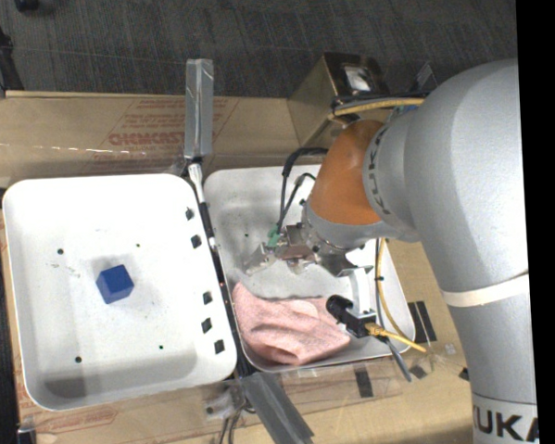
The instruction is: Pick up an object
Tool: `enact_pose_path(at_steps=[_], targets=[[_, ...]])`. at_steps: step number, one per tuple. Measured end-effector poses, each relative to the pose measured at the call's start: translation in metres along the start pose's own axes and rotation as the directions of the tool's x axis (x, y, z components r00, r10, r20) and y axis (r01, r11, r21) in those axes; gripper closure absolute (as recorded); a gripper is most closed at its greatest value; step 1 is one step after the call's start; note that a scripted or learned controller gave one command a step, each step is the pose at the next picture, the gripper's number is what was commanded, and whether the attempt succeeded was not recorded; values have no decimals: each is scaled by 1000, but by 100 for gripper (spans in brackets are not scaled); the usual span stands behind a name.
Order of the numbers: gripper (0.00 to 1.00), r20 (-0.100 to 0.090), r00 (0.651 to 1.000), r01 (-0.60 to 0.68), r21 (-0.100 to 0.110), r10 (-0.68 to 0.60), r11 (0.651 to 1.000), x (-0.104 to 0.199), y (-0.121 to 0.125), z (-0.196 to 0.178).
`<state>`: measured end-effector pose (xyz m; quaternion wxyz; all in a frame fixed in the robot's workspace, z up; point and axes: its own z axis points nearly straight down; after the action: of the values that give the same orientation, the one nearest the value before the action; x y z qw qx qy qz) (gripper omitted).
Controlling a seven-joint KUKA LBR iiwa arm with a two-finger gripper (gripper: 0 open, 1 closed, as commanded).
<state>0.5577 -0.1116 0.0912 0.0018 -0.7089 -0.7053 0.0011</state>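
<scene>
A blue cube rests on the floor of the left bin, a little left of its middle. In the right bin, a crumpled pink cloth lies against the near wall. My gripper hangs low over the middle of the right bin, just above the cloth's far edge and apart from the cube. Nothing visible is held in it. The grey arm and its orange band cover the right half of that bin.
A ridge with black clips separates the two bins. Brown cardboard lies behind the bins, with a small box at the back right.
</scene>
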Motion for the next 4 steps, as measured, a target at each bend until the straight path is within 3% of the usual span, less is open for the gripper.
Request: enact_pose_path(at_steps=[1, 2, 3, 4], targets=[[0, 0, 998, 66, -2, -66, 998, -44, -65, -7], [100, 0, 997, 73, -2, -73, 997, -44, -64, -17], [0, 1, 997, 73, -2, -73, 997, -44, -64, -17], [0, 3, 996, 86, -4, -86, 996, -46, -52, 0]])
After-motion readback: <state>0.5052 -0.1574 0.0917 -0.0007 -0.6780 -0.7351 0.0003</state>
